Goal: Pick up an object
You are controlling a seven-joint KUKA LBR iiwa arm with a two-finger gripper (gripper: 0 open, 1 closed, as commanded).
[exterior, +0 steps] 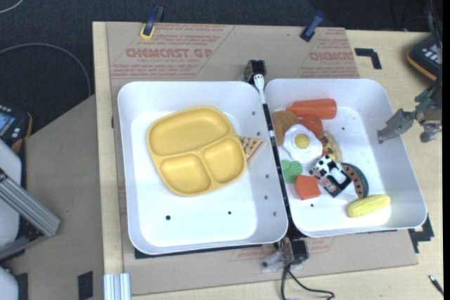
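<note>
Two shallow white bins sit side by side on the bench, the left bin [133,151] holding the largest item: a yellow divided plate [195,150] lying flat, slightly toward 10 o'clock of that bin's centre. A small tan waffle piece [252,146] touches the plate's 3 o'clock edge, near the wall shared by the bins.

The right bin [394,172] carries a cluster of toy food along its 9 o'clock side. An orange-red sausage [313,108] lies at 12 o'clock of the cluster. Below it rests a fried egg [301,140], white with a yellow yolk, partly over a brown piece. A green leafy piece [290,168] and a red-orange wedge [307,187] lie toward 7 o'clock of the egg. A black-and-white item [330,172] sits beside them, against a dark curved piece. A yellow corn cob [368,206] lies at 5 o'clock of the cluster, apart.

The gripper [411,124] hovers at the right bin's 3 o'clock rim, fingers spread apart, holding nothing.
</note>
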